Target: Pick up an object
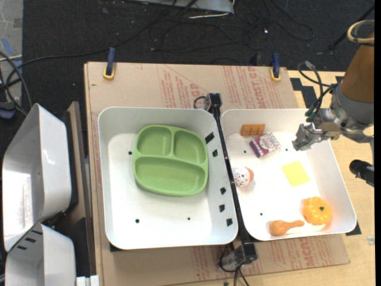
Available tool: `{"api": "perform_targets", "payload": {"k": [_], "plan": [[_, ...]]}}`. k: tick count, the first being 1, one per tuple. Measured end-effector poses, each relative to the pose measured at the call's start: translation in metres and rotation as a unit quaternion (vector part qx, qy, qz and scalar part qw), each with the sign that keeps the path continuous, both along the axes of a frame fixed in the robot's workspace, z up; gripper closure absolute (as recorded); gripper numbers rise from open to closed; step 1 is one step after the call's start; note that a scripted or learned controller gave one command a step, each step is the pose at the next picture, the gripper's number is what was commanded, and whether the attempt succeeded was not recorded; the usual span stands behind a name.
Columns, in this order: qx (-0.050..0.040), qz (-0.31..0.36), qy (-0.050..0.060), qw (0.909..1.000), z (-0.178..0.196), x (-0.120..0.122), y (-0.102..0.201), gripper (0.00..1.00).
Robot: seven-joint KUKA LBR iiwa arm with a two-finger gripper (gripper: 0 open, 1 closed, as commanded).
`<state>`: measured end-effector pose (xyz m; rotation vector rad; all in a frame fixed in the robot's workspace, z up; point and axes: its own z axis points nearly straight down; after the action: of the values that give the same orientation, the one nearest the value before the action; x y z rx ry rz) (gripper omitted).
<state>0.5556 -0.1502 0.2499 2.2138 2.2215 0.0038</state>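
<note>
A dark speckled floor (53, 22) strewn with black cables (178, 34) is seen around a cardboard-topped bench (155, 82); the sheet is held by two clamps (109, 64) at its far edge. Red printing is seen on the cardboard, mirrored or upside down and not legible. Two white bins are set side by side: the left bin (119, 219) is occupied by a green tray (171, 161) with three compartments; the right bin (339, 183) is scattered with small things. An orange block (252, 129) is seen near the far edge, a purple packet (265, 144) just beside it, its print too small to read. A white-and-red ball (243, 176) is placed by the divider, a yellow square (296, 174) mid-bin, an orange pumpkin (316, 211) and an orange gourd (285, 226) near the front edge. More white tubs (36, 171) are stacked at the left. The arm (360, 82) is reached in from the right, wrist bent down over the right bin's far right part. The gripper (302, 140) is poised beside the packet and above the square, apart from both; nothing is seen between its fingers, and how far they are spread cannot be told.
</note>
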Motion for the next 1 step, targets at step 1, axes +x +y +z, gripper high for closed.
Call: {"api": "perform_targets", "payload": {"k": [1], "plan": [[0.0018, 0.002, 0.003, 1.0, -0.0085, 0.0148, 0.0593, 1.0]]}}
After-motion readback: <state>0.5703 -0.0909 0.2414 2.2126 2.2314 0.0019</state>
